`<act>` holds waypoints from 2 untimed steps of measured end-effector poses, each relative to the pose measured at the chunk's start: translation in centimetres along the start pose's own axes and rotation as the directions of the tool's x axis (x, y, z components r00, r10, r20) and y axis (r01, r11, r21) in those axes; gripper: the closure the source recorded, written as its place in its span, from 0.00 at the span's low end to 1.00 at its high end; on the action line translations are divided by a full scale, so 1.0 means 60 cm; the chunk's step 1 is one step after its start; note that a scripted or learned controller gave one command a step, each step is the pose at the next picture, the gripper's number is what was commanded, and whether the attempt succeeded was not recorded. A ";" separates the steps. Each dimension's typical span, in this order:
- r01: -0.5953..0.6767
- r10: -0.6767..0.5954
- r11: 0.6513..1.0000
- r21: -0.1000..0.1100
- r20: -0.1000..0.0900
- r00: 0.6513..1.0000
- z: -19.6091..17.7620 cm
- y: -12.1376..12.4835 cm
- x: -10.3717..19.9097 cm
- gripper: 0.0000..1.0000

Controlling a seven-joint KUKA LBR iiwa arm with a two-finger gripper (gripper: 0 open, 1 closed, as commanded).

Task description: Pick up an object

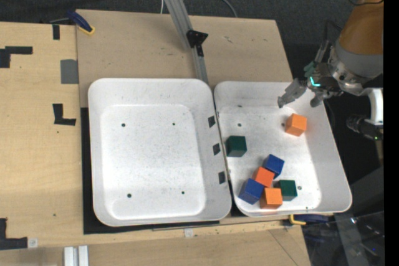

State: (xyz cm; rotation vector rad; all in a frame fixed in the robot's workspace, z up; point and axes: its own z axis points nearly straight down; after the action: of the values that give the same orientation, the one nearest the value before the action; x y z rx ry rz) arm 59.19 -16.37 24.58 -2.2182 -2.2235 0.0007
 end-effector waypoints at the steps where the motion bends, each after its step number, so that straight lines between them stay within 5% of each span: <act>1: -0.001 0.001 1.000 0.007 0.000 1.000 0.107 0.003 0.005 0.00; 2: -0.001 0.001 1.000 0.006 0.001 1.000 0.198 0.011 -0.007 0.00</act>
State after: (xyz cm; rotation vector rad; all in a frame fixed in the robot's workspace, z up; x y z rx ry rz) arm 59.83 -16.80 12.70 -2.2171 -2.2194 0.0081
